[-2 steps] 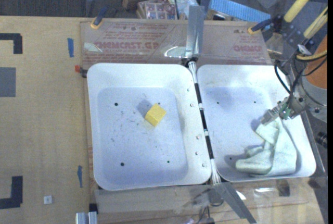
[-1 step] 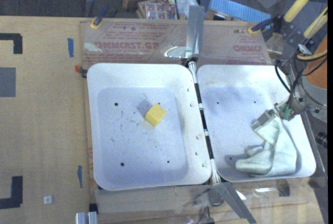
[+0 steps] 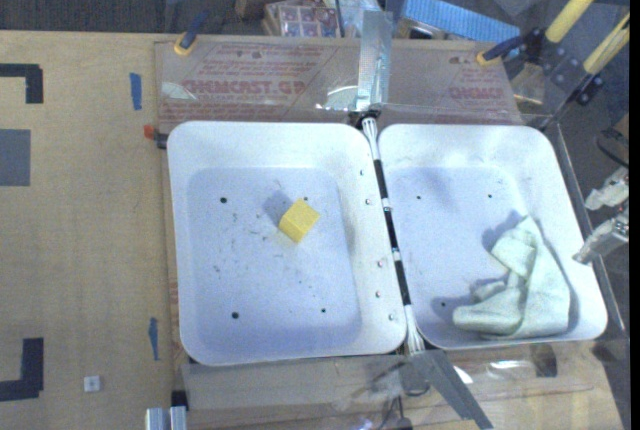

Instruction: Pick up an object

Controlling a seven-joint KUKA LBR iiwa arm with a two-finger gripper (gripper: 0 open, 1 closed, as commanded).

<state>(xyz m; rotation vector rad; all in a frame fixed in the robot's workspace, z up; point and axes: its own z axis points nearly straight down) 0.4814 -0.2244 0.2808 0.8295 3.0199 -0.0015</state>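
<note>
Two shallow white bins sit side by side on the bench (image 3: 80, 218): the left bin (image 3: 190, 168) and the right bin (image 3: 450, 143). The left bin holds one yellow block (image 3: 298, 220), a single small cube and nothing of another kind beside it. The right bin holds one pale cloth (image 3: 520, 293) (crumpled, so it reads as one piece rather than several). On the bench surface there are two strips of blue tape (image 3: 135, 90), one near the upper left of the bins and one lower down.
</note>
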